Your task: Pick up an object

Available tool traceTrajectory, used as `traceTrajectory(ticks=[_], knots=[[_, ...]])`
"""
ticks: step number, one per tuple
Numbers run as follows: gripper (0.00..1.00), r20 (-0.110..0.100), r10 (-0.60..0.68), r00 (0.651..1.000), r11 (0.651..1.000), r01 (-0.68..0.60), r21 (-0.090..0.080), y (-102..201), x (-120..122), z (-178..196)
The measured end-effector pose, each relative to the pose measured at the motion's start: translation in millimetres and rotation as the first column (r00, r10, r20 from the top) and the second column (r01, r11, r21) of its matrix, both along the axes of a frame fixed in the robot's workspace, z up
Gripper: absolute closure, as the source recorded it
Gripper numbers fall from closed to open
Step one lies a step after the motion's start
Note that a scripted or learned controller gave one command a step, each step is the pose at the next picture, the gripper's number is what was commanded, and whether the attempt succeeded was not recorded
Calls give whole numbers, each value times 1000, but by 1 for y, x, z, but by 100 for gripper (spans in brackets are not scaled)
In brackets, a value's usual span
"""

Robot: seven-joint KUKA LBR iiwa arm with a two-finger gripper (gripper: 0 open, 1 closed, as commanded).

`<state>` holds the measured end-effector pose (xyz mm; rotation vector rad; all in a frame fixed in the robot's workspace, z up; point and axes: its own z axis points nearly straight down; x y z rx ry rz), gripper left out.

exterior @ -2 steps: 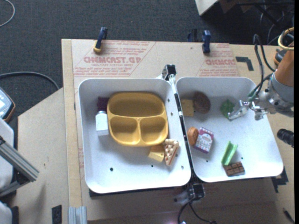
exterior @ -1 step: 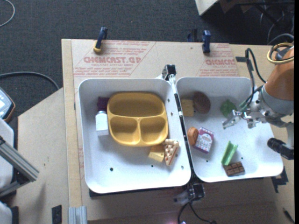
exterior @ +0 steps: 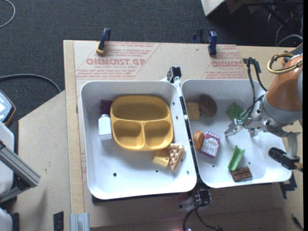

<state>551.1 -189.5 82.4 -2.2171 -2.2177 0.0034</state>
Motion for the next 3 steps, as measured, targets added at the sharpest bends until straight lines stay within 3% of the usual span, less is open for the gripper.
traceTrajectory(ticks=[1,3], knots=[[100,6,-1,1000,1000,1,-3,-1,1,13],[100,14,0,1000,1000,0,-7,-10,10,110]])
